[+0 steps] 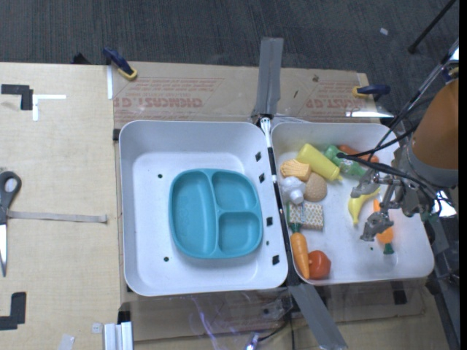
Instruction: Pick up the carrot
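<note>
- A light wooden bench (58, 181) is seen, with dark carpet beyond its far edge.
- Two white bins are set side by side on it, touching: the left bin (139, 217) and the right bin (408, 265).
- A cardboard sheet (190, 93) is laid under the bins' far ends and is held by two blue clamps (120, 63), one at each end.
- A grey strip (270, 75) is laid across the cardboard at the bins' junction.
- Scissors (7, 195) are placed at the bench's left edge.
- Black tape marks (18, 93) are stuck near the left side.
</note>
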